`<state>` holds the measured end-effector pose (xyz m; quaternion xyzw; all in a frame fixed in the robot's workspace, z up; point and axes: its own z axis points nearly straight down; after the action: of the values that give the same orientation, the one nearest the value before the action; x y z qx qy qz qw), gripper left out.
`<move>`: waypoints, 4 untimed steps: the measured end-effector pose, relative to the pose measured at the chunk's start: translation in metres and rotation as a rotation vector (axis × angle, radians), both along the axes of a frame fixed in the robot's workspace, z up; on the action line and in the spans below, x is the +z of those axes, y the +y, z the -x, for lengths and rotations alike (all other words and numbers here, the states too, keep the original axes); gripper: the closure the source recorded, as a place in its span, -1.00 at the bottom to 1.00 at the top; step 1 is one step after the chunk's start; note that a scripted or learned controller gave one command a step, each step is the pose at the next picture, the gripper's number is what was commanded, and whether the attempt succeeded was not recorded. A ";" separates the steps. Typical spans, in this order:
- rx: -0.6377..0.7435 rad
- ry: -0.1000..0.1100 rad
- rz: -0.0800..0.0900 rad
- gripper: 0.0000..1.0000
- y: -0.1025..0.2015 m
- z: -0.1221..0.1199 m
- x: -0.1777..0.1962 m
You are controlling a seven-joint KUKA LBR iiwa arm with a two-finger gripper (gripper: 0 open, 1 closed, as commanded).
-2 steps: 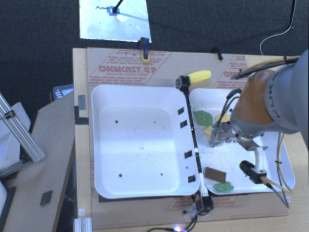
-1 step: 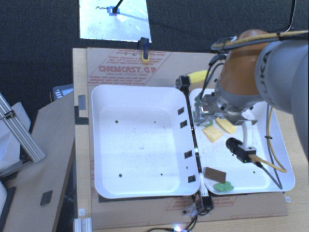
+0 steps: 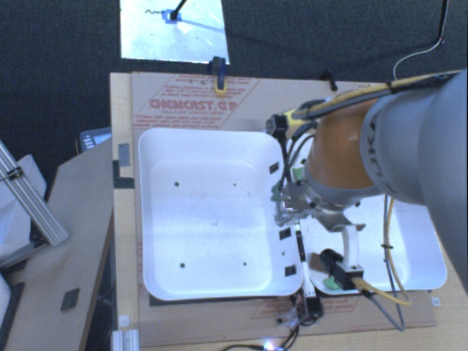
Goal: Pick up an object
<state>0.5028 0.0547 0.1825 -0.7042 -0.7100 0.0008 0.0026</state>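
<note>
Camera view.

Item 1: arm (image 3: 409, 145). You are seeing it reaching in from the right and hanging over the right bin (image 3: 420, 265), covering most of it.

Item 2: gripper (image 3: 287, 210), sitting where the two bins meet (you cannot tell whether it is spread or closed).

Item 3: left bin (image 3: 212, 218), lying alongside.

Item 4: object, hidden; its place cannot be told.

Grey rounded arm (image 3: 420, 145); glossy orange band (image 3: 335, 148) above wrist.
</note>
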 end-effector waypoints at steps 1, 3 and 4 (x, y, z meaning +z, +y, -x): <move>0.000 -0.025 -0.003 1.00 0.034 -0.003 0.256; 0.004 0.006 0.002 1.00 0.173 -0.022 0.029; -0.013 -0.008 0.003 1.00 0.094 0.004 0.088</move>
<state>0.4983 0.1483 0.2709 -0.7089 -0.7053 -0.0012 -0.0012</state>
